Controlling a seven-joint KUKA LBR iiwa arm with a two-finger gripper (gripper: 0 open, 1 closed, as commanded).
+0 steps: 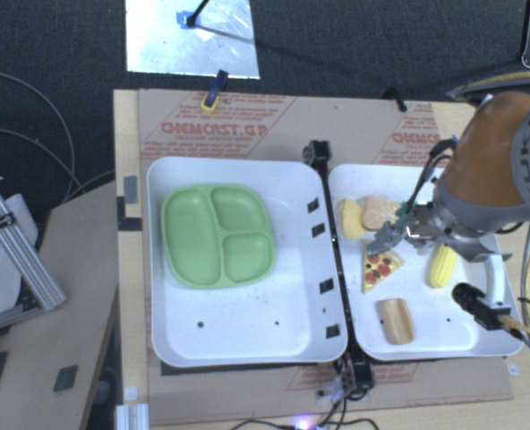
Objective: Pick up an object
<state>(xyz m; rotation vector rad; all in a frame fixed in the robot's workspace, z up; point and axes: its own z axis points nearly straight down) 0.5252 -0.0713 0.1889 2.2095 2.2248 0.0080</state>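
Left bin carries a green divided plate. Right bin holds the toy food — I see the arm over its 12 o'clock half. Gripper hangs above the pizza slice; whether it is spread or closed I cannot tell. Corn cob at 3 o'clock of the slice, bread roll at 6. I judge the slice light, stiff, thin — take it across the edges.

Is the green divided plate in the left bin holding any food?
Empty: the green divided plate shows bare green in all three compartments; the food pieces lie in the right white bin.
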